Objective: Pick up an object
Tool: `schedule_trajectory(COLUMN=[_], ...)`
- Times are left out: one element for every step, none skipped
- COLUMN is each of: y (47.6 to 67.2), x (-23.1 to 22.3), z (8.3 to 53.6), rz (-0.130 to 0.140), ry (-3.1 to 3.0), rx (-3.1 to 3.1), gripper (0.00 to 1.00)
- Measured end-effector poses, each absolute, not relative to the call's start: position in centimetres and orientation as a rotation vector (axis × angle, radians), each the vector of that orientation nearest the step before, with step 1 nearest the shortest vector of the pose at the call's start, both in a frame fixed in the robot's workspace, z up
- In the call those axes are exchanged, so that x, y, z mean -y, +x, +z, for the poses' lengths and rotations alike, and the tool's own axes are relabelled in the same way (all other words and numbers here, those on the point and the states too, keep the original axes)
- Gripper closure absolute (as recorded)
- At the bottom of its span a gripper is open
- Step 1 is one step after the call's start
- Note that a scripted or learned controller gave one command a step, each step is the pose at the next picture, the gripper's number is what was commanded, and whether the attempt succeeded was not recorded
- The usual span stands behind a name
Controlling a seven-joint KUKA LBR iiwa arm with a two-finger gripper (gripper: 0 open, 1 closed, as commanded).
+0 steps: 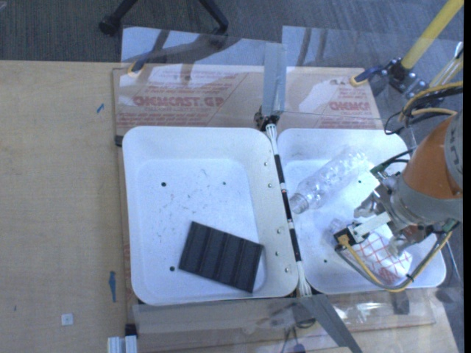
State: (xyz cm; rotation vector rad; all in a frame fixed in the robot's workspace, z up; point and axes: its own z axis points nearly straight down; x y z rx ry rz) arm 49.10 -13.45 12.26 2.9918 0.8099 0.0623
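Note:
A clear plastic bottle [328, 179] lies on its side in the right bin [321, 268], its cap end pointing toward the divider. A white cloth-like item with a red grid pattern [382, 259] lies in that bin's near right corner. My gripper [393, 235] is low over the red-grid item, at the end of the arm with the orange band [434, 173]; whether it touches the item is hidden by the wrist. A black ribbed slab [221, 256] lies flat in the near part of the left bin [193, 184].
Both white bins sit side by side with a raised divider [282, 197] between them. Transparent panels with red print [184, 100] stand behind the bins. A yellow rod [434, 22] and cables rise at the far right. Bare wooden bench [51, 197] stretches to the left.

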Motion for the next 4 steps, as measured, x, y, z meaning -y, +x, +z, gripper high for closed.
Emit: schedule_trajectory(y=[47.9,47.9,47.9,49.4], x=[15.1,15.8,21.0,17.1], z=[18.3,12.2,20.0,8.6], rz=[-0.011,-0.009,-0.007,0.005], ry=[3.059,3.017,2.897,2.753], rx=[-0.725,-0.885,-1.217,-1.508], gripper=[0.0,0.0,0.0,0.0])
